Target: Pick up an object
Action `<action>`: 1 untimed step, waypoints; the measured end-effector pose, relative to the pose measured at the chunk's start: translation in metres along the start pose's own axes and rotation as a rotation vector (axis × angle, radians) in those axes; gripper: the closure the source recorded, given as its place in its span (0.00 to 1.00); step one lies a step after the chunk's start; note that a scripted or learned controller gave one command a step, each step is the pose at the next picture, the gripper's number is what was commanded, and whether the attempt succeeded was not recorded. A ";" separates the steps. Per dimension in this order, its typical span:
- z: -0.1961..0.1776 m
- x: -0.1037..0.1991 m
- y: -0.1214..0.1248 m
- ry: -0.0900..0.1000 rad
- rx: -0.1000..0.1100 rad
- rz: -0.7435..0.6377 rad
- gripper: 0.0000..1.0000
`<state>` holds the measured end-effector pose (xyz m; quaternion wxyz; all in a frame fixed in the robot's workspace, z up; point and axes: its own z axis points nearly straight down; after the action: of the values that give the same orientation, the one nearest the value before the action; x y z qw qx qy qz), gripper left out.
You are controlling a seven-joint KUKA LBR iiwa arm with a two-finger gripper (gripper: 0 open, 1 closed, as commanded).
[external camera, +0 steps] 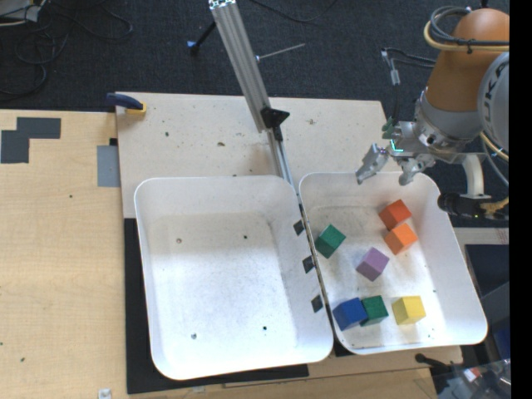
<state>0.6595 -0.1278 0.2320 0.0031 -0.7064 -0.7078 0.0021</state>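
Looking down on the desk (199, 131), we see two shallow white bins side by side, and we take the right bin (461, 306) as our landmark. The end effector (391, 169) hangs over that bin's far rim, at its back edge, with its two fingers spread apart and nothing between them. The grey arm with its orange band (461, 65) rises behind it, beyond the right bin's far right corner.

Inside the right bin we count seven blocks. A red block (396, 214) lies nearest the end effector, toward the bin's back right, with an orange block (401, 237) just beside it on the near side. A purple block (372, 263) sits around the bin's middle. A green block (330, 240) rests near the bin's left wall. Along the near side, a blue block (350, 312) and a dark green block (375, 309) appear to touch each other, and a yellow block (408, 309) sits near them toward the bin's right wall.

The left bin (150, 223) adjoins the right bin's left wall. A slanted metal rail (245, 56) rises from behind the seam between the two bins.
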 end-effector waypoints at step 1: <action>-0.003 0.000 0.001 -0.002 -0.004 -0.003 0.00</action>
<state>0.6604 -0.1275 0.2347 0.0011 -0.7054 -0.7088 0.0012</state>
